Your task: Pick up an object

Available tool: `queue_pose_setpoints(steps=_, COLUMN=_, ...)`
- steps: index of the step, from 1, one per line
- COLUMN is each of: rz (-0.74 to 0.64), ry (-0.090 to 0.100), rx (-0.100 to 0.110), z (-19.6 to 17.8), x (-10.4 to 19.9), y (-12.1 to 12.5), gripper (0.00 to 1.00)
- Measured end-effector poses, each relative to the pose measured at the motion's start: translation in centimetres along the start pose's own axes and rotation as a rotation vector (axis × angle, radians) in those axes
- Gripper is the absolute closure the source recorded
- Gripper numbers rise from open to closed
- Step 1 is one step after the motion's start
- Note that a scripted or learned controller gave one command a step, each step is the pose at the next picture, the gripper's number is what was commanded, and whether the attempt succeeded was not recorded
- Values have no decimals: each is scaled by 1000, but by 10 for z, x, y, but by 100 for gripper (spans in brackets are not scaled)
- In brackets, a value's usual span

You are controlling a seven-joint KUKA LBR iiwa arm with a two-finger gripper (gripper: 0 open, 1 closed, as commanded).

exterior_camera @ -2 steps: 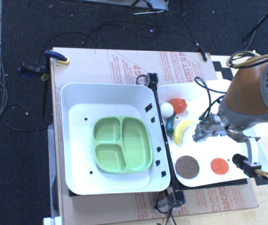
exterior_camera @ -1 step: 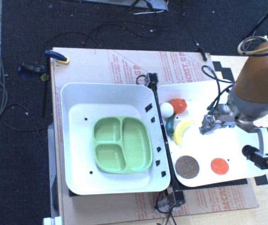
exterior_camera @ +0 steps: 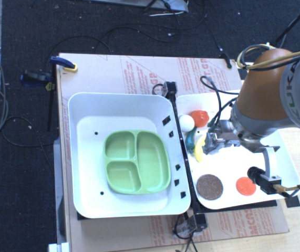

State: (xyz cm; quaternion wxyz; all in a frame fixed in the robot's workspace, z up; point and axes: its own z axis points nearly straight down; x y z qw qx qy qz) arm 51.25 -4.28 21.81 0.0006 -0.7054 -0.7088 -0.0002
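The gripper [exterior_camera: 211, 142] is low in the right bin [exterior_camera: 228, 201], center-right of the frame, just beside the yellow object [exterior_camera: 198, 150]. I cannot tell its state. The approach step seems underway; next it must close and lift.

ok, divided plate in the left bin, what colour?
Pale green divided plate, three compartments; clearest in the camera view.

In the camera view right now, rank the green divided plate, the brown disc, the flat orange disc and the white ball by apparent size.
1. Green divided plate, by far.
2. Brown disc.
3. Flat orange disc.
4. White ball.
The last two look close; the ball seems slightly smaller.
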Motion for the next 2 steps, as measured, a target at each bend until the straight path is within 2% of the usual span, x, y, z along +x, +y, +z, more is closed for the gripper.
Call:
queue_pose_setpoints(steps=1, rz=0, ry=0, rx=0, z=7, x=51, y=-5, gripper=100)
queue_pose_setpoints(steps=2, rz=0, ry=0, rx=-1, z=-11, x=100, y=-9, gripper=100)
